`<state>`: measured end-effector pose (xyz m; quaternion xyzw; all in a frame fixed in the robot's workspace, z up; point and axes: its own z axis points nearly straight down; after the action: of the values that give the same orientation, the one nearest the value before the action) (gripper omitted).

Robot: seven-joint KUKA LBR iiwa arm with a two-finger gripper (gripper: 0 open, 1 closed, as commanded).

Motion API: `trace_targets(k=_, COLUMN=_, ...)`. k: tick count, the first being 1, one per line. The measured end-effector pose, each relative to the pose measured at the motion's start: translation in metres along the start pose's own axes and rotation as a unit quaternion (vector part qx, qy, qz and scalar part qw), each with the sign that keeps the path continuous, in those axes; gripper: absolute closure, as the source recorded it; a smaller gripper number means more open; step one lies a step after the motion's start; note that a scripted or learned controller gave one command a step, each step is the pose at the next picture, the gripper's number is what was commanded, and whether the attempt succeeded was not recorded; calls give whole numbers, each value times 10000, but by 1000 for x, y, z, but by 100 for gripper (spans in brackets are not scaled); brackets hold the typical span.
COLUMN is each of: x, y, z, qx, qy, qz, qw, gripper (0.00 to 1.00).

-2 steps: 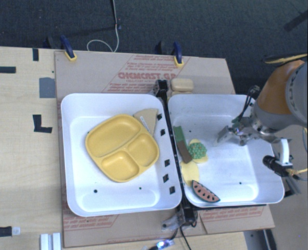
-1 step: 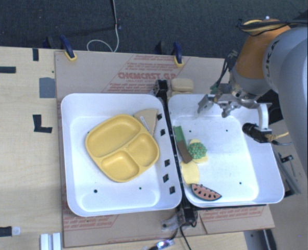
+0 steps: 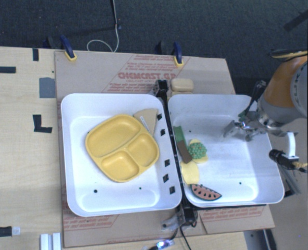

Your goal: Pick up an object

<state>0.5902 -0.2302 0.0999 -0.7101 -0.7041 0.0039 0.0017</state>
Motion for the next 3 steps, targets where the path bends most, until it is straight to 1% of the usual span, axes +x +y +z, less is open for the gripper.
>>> trace_targets(k=1, x=94, y=39, z=-21, qx=-47, qy=16, qz=-89, qw=9999, gripper=0)
trace_targets(k=2, x=113, y=-30, z=14, qx=-58, qy=12, qz=-28, qw=10000, gripper=0)
trace_targets(k=3, x=106, y=22, z=-50, qx=-83, qy=3, qz=-54, qw=10000, gripper=0)
